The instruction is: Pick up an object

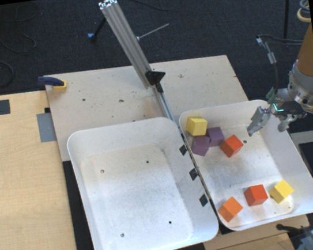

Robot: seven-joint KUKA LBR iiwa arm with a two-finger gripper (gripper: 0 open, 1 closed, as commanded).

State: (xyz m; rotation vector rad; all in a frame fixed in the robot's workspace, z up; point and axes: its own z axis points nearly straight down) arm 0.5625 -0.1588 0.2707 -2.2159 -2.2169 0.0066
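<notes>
The right bin (258, 164) holds several cubes. At its far left are a yellow cube (197, 126), two purple cubes (201, 145) (216, 135) touching each other, and a red-orange cube (231, 146). Along its near edge lie an orange cube (231, 208), a red cube (256, 195) and a second yellow cube (282, 190). My gripper (268, 124) hangs over the bin's far right part, to the right of the red-orange cube and apart from it. It is open, with nothing between its fingers.
The left bin (132, 195) sits beside the right one, with black clips along the shared edge. A slanted aluminium bar (130, 44) rises behind the bins. A blue and yellow clamp (52, 82) lies at the bench's far left corner.
</notes>
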